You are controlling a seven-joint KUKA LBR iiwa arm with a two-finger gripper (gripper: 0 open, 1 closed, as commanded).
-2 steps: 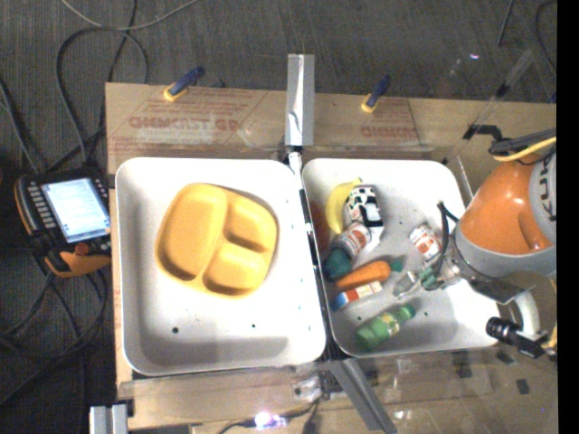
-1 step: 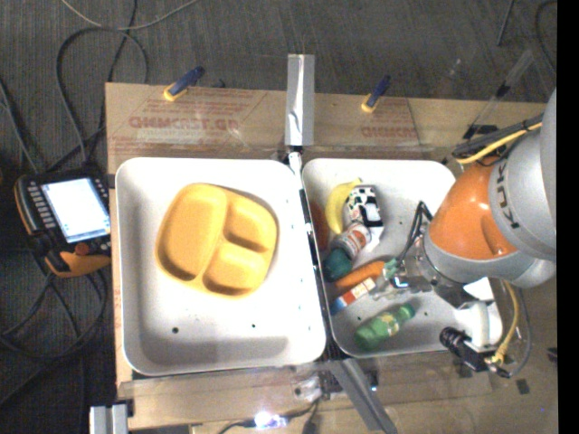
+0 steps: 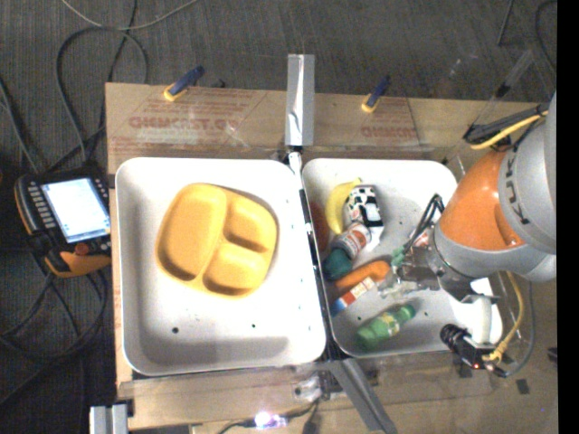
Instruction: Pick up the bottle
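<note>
Several items lie in the right bin (image 3: 434, 172). A green bottle (image 3: 385, 324) lies on its side near the front wall. A small bottle with a red and white label (image 3: 354, 240) lies in the middle left, and another with a blue cap (image 3: 353, 295) rests under an orange carrot (image 3: 364, 274). My gripper (image 3: 398, 280) hangs low over the bin, just right of the carrot's tip and just above the green bottle. The grey and orange wrist (image 3: 484, 220) covers the bin's right side.
A yellow banana (image 3: 340, 202) and a black and white object (image 3: 365, 206) lie at the back of the right bin, with a dark green item (image 3: 336, 262) by the divider. The left bin (image 3: 145, 333) holds a yellow divided plate (image 3: 219, 239). A tablet (image 3: 71, 208) sits off the bench at left.
</note>
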